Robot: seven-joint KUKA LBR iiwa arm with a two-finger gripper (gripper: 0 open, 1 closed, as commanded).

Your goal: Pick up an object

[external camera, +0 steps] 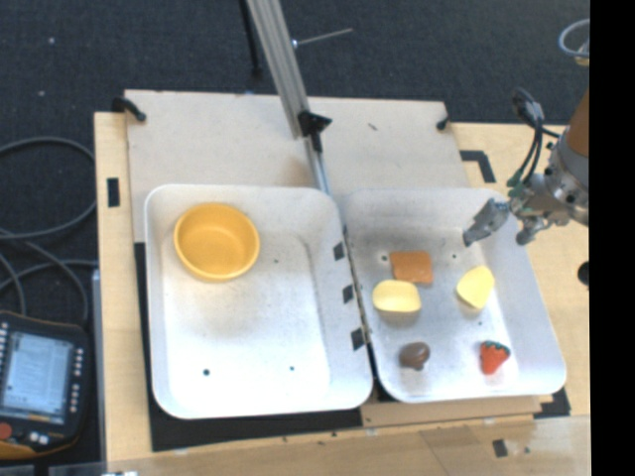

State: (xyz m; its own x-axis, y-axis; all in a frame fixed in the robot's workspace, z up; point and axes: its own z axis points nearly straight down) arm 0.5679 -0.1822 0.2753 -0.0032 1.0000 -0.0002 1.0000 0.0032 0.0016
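Five objects in right bin point(536, 315), toast point(412, 267), two yellow pieces point(396, 297) point(475, 288), brown lump point(414, 355), strawberry point(494, 357), gripper point(506, 224) spread, empty, above bin's far right corner, yellow bowl point(217, 241) in left bin point(248, 365).

Arm enters from the right edge of frame, mostly cropped; just the wrist section and a sliver of the orange band are visible at the far right. Wrist sits at mid-height in the view, with cables looping up off it. End effector point(504, 224) extends leftward from the wrist, pitched down at a slant. Two fingers visible: one grey finger point(482, 223) sticks out to the left, the other is shorter and darker nearer the wrist. They're spread apart, nothing between them.
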